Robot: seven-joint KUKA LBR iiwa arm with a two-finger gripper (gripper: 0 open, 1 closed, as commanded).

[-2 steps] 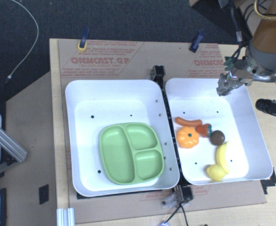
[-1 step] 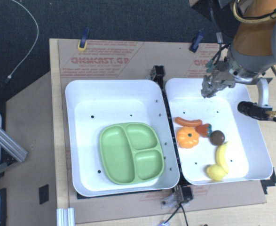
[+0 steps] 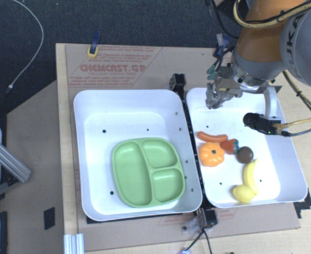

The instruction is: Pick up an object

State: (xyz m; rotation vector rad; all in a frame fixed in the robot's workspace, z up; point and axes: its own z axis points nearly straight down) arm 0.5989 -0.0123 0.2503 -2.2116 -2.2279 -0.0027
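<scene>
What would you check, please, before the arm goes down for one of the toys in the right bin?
1. Gripper free of any object: ok, nothing shows between its fingers.
2. Gripper above a target: not ok, it hangs over the bin's bare far end, away from the toys.
3. Toys within the bin: ok, the carrot, pumpkin, brown ball, banana and lemon all lie inside.
4. Room around the pick: not ok for the pumpkin, crowded by the carrot; the banana's middle looks freer.
5. Finger opening: cannot tell.
</scene>
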